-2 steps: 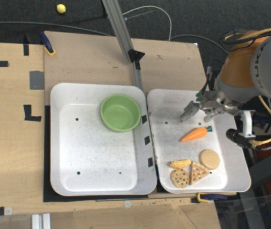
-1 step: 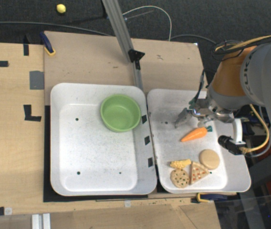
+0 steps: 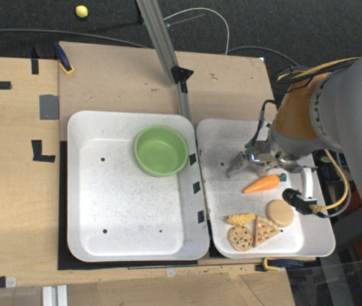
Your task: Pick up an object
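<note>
Nearest, in the right bin [image 3: 318,244], along its front edge: a round cookie [image 3: 239,238], a pizza slice [image 3: 264,231], a small yellow corn piece [image 3: 241,219], a tan bun [image 3: 280,212]. Just behind, an orange carrot [image 3: 261,183] with a green tip, lying tilted. No readable writing anywhere. Beyond the carrot, the gripper [image 3: 237,166], down low over the bin floor, fingers spread apart, grasping nothing. Grey arm with orange band reaching in from the right. In the left bin [image 3: 85,171], a green bowl [image 3: 160,150] at the rear.
</note>
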